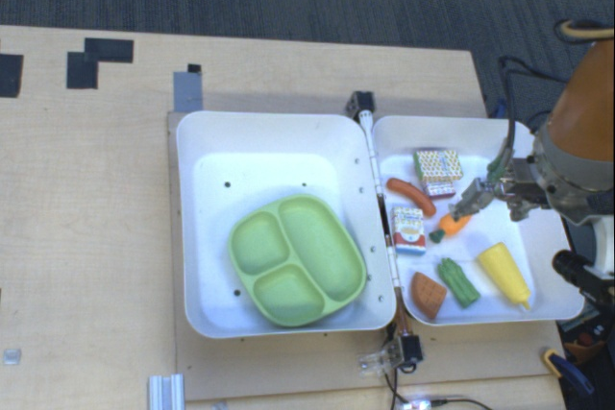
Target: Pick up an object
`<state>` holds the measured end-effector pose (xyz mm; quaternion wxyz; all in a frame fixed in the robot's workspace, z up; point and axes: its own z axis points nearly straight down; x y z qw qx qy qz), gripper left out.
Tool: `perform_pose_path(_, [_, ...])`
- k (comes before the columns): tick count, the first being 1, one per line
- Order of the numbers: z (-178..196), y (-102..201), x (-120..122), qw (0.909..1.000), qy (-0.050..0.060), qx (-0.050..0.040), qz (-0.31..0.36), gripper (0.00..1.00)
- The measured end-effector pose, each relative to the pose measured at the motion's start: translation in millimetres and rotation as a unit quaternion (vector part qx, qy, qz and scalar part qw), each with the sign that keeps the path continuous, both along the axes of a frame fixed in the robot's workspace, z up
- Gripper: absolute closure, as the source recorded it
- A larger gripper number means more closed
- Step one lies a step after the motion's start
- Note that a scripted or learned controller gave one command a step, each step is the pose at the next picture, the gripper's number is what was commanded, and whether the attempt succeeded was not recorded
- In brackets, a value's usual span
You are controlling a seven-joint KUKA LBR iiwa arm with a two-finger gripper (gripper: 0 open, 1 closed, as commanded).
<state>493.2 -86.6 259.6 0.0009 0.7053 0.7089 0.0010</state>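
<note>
My gripper (470, 205) reaches in from the right over the middle of the right bin (480, 132). Its tip sits right above a small orange carrot (452, 226) and seems to touch its upper end. Around it lie a checkered box (438, 167), a red sausage (410, 196), a small white carton (408, 230), a green pickle (459, 283), a yellow corn cob (505, 275) and a brown bread piece (429, 295).
The left bin (207, 168) holds a green divided plate (297, 259). A ridge (378, 206) separates the two bins. The arm's orange band (588, 110) hangs over the right bin's right side. Cables lie at the bench's front edge (399, 355).
</note>
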Motion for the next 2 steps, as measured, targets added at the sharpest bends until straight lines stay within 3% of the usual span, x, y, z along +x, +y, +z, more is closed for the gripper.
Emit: perform_pose_path(2, [0.0, 0.0, 0.0, 1.0, 0.0, 0.0, 0.0, 0.0])
